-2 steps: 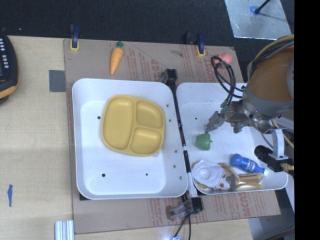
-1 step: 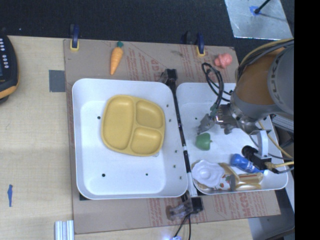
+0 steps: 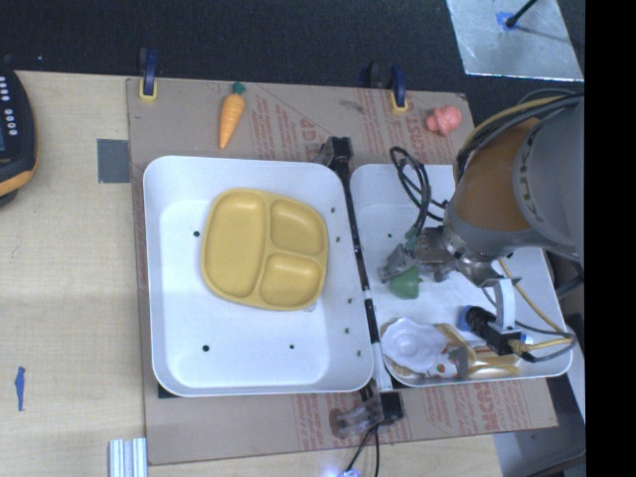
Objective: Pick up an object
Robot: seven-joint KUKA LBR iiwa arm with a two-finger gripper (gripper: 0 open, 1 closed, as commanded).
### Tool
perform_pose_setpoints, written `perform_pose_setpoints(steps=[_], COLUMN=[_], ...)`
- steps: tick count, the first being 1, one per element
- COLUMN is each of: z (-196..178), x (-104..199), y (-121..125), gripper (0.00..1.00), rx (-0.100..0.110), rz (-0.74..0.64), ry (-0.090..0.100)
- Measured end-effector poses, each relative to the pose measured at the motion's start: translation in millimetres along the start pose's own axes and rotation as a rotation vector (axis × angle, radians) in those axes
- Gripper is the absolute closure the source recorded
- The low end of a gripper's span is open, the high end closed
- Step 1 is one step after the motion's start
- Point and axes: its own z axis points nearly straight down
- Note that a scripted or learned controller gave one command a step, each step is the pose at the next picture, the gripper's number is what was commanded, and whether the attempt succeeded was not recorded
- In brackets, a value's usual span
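Observation:
My gripper (image 3: pixel 401 263) is low over the left part of the right bin (image 3: pixel 383 192), reaching in from the right. A small green object (image 3: pixel 404 286) lies right under its tip, touching or nearly touching it, partly covered by it. Whether the green object is held is hidden from this angle. At the near end of the same bin sit a white rounded object (image 3: pixel 406 344) and a tan and red object (image 3: pixel 467 364) beside it.
The left bin (image 3: pixel 179 361) holds a yellow divided plate (image 3: pixel 265 247). Outside the bins, a toy carrot (image 3: pixel 231 117) lies at the back left and a pink object (image 3: pixel 444 119) at the back right. A black cable (image 3: pixel 409 177) loops over the right bin's far end.

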Motion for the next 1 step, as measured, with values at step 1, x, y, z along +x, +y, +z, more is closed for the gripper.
perform_pose_setpoints(steps=[1], z=[-30.1], x=[-1.3], y=[91.7], gripper=[0.0], rx=[-0.016], rz=[-0.003], ry=[-0.002])
